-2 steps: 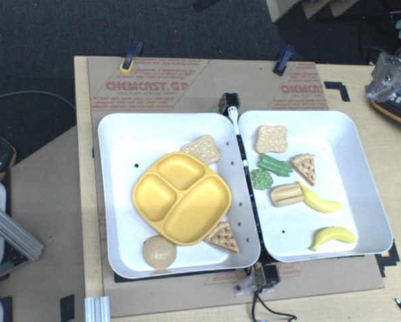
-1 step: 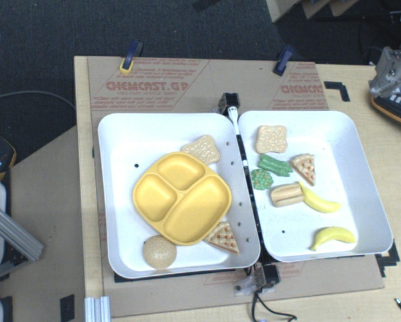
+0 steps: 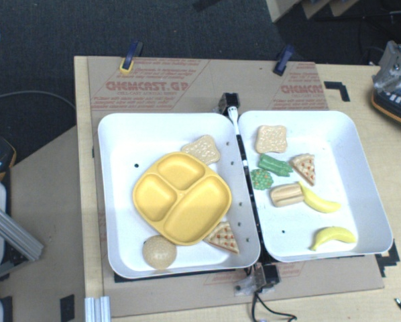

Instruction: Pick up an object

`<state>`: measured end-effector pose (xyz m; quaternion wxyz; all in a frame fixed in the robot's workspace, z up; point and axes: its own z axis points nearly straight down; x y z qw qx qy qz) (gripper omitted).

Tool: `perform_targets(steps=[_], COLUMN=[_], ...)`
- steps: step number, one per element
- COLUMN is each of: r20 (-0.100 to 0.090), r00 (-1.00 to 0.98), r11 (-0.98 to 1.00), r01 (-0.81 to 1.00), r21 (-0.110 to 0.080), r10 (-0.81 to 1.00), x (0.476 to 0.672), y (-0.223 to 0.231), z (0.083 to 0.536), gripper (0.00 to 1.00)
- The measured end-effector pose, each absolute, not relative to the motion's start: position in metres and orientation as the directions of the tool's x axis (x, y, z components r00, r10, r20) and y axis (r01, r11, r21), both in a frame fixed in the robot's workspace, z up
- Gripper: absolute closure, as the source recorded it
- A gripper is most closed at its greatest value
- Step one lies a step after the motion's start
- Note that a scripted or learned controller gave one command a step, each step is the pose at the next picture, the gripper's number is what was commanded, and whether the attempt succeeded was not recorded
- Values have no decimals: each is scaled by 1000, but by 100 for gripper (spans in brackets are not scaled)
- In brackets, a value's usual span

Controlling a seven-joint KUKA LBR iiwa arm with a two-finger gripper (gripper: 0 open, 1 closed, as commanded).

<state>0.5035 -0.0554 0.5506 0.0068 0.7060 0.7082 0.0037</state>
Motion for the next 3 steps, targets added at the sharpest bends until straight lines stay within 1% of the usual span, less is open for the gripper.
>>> perform_targets(steps=[2,3], r20=[-7,1], r00=[-4,1], r11=[4,-1], r01=[1000,1000], r21=[23,-17], r10=[1000,1000], x=[505,477], y=[-55,-47], z=[572,434], gripper=[100,100])
